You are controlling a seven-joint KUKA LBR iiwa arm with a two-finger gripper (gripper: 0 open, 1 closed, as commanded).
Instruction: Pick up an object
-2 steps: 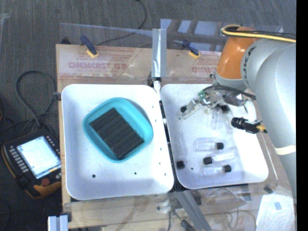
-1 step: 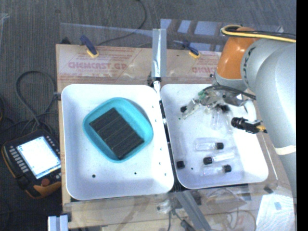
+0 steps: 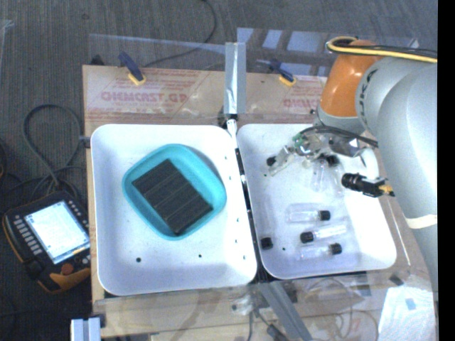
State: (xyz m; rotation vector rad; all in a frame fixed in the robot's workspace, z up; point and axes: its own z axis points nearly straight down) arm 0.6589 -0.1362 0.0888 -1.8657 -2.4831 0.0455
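- Left bin (image 3: 106, 261): white plastic, smooth, slight sheen.
- Right bin (image 3: 370, 251): same white plastic, smooth.
- Dish (image 3: 206, 172) in left bin: turquoise plastic, glossy rim.
- Slab (image 3: 173, 195) in dish: dark, matt, ribbed surface.
- Vials (image 3: 307, 212) in right bin: clear, see-through, glass or plastic cannot be told; black matt caps.
- Arm (image 3: 405, 133): grey casing, smooth, satin; orange band (image 3: 341, 91) glossy.
- Worktop (image 3: 163, 94): pale wood-look board under a clear glossy sheet.
- Floor (image 3: 71, 20): grey, rough woven carpet.

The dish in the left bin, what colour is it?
Turquoise dish, with a dark ridged insert; camera view.
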